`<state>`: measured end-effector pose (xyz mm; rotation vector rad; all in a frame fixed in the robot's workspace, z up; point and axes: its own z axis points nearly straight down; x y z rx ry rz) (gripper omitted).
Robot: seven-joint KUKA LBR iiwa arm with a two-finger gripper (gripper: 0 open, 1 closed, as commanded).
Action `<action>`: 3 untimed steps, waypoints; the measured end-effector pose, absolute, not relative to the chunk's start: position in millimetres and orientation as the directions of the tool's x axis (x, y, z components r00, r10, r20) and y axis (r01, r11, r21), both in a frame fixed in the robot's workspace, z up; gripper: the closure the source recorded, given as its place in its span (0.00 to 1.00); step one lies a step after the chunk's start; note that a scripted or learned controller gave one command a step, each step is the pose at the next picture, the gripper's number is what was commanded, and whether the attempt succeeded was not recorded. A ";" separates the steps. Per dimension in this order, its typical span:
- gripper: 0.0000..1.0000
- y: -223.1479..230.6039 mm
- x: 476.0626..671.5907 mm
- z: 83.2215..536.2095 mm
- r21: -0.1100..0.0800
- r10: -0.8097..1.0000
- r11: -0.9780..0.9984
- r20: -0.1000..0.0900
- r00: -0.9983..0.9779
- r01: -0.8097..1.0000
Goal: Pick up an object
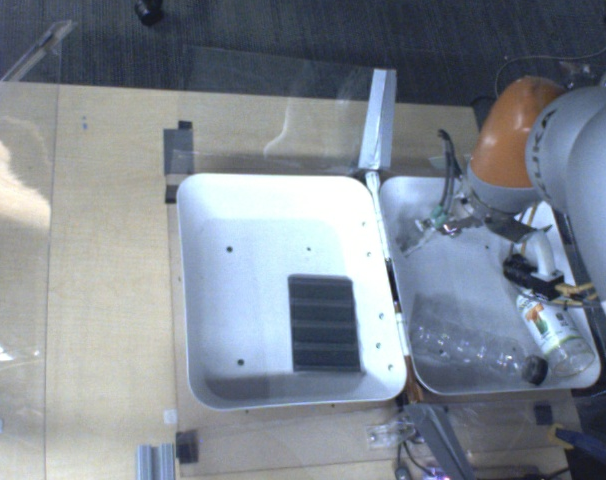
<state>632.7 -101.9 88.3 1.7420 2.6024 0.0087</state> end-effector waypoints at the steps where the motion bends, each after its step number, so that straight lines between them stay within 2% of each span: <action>1: 0.00 -134.4 550.3 131.7 0.005 0.932 0.362 -0.002 -0.362 0.932; 2: 0.00 -203.2 576.5 153.8 0.007 0.880 0.475 -0.006 -0.475 0.880; 3: 0.00 -203.8 600.4 98.0 0.005 0.820 0.572 -0.005 -0.572 0.820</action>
